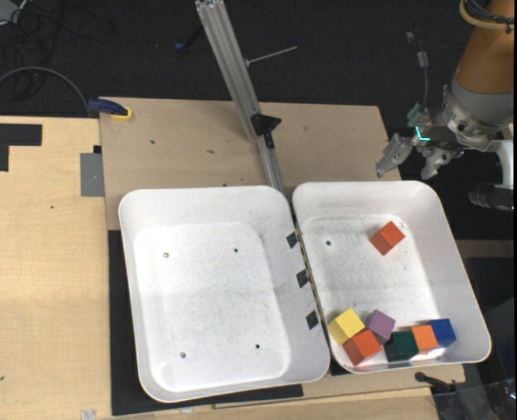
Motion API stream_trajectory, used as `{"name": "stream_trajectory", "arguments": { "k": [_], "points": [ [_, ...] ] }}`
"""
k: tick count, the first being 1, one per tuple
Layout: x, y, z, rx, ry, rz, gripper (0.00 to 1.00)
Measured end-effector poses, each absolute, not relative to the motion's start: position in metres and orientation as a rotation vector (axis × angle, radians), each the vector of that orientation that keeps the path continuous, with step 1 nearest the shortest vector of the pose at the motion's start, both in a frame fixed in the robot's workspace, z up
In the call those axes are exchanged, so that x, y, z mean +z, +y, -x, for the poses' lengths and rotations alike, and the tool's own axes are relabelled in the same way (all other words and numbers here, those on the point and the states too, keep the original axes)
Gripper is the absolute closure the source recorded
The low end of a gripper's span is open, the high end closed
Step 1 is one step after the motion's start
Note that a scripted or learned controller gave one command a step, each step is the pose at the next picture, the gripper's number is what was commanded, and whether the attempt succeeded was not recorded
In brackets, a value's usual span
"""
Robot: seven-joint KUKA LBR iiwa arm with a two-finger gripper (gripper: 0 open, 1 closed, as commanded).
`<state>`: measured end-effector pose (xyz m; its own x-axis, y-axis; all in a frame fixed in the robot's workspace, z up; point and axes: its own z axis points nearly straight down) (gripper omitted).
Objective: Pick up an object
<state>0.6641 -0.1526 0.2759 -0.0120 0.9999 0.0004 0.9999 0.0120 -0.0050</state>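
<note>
An orange-red block lies alone in the right bin, in its upper part, turned at a slant so one corner points toward the bin's far rim; it is a small cube with a lighter top face and a darker side. Well apart from it, in the near corner of the same bin, six more blocks huddle together: a yellow block, a purple block, a red block, a dark green block, an orange block and a blue block, most of them touching a neighbour. The left bin sits beside it on the tabletop. The arm comes in from the upper right, its orange band above the grey wrist, and the end effector hangs beyond the right bin's far rim, well apart from all the blocks. Its two fingers are spread, with nothing between them.
</note>
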Motion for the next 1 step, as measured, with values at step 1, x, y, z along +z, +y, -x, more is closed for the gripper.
{"name": "stream_trajectory", "arguments": {
  "k": [1],
  "points": [
    [0.2759, -0.1527, -0.6641, 0.005, -2.232, 2.205, 0.0]
  ]
}}
